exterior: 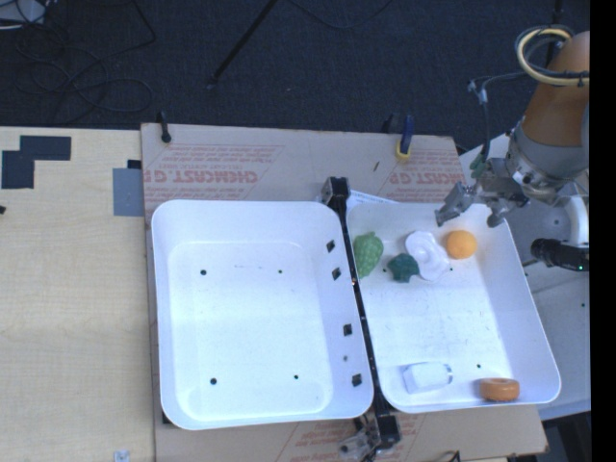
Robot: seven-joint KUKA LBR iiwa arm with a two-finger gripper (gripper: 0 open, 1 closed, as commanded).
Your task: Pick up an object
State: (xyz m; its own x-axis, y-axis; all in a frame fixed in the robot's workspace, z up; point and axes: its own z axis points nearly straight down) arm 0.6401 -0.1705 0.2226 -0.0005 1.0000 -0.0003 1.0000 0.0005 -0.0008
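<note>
The pincer (474,205) hung spread wide and empty above the right bin's (535,327) far edge — the approach step, by my reading. The orange ball (461,244) lay just below it, beside a white lump (427,254); next called for a straight descent.

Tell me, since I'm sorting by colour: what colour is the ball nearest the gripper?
Orange; the ball shows best in the camera view.

Even, bright light from above washes my two white bins (250,221) nearly featureless; shadows under things stay faint, the dark floor (289,46) looks grainy and soft.
</note>
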